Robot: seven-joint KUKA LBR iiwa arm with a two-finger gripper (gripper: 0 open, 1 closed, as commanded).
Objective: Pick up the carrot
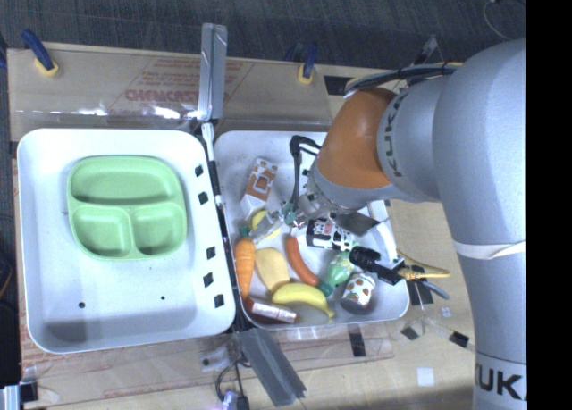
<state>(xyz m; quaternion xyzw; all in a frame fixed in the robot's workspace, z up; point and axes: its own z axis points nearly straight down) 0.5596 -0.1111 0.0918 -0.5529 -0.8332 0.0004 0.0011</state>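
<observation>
The gripper (308, 216) hangs low inside the right bin (234, 151), under the orange band of the grey arm (465, 149), and whether it is released or clenched cannot be told, since the wrist body covers it. Nearest the lower edge of the view, a small dark red tube (273, 312) lies along that bin's front wall, with a yellow banana (302, 296) just behind it and a brown-and-white toy (357, 290) off to the right. The carrot (244, 265) lies lengthwise against the right bin's left wall, green top pointing away from the camera, beside a pale yellow block (272, 268); it is apart from the gripper. A red sausage-like piece (301, 261) slants between the block and a green object (340, 270). Farther back, a small orange-and-white carton (260, 179) rests on the bin floor. In the left bin (54, 310), a green divided tray (130, 205) sits toward the far side. Blue clamps (39, 53) grip the bench's far edge.
</observation>
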